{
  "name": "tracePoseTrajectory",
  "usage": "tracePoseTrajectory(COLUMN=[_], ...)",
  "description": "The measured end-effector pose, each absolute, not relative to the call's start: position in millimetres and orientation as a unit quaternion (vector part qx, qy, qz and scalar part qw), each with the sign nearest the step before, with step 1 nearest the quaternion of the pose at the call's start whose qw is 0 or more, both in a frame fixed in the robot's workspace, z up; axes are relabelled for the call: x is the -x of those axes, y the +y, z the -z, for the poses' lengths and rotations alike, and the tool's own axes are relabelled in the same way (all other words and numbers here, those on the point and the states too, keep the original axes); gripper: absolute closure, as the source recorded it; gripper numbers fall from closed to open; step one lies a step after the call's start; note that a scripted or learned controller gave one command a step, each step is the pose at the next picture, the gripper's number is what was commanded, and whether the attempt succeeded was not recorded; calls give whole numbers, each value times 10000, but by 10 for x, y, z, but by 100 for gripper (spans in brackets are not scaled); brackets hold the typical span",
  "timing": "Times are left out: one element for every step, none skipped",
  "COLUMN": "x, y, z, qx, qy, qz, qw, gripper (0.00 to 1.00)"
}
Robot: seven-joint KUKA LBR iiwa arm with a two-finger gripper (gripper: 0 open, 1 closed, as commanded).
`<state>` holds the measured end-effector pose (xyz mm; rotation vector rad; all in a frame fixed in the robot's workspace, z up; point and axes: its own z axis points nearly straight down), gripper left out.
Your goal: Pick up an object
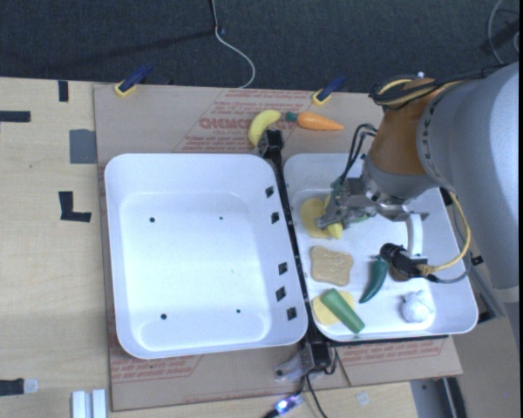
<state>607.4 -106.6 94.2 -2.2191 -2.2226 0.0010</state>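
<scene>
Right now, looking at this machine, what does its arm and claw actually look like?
The arm is a thick, rounded grey tube with an orange band above the wrist. Thin cables loop around that band, and a yellow one trails below it on the right. At the end sits a small grey metal gripper with dark parts and two fingers.

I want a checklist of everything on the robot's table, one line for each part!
Surface: two white bins, left bin, right bin, on a cardboard sheet.
Job's things: in the right bin, yellow piece, toast, green pepper, green block, white lump.
Clutter: banana and carrot behind the bins.
Claw: claw low at the yellow piece; grip unclear.
Cables: white cable at the back, yellow cable on the arm.
Surroundings: dark cloth behind.
</scene>
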Motion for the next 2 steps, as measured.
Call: tracePoseTrajectory(x=[-6339,-6392], y=[-302,87], z=[-1903,-1837], qx=[7038,7052], qy=[-7104,-7090], qz=[33,-2], qw=[-23,8], gripper=[100,100])
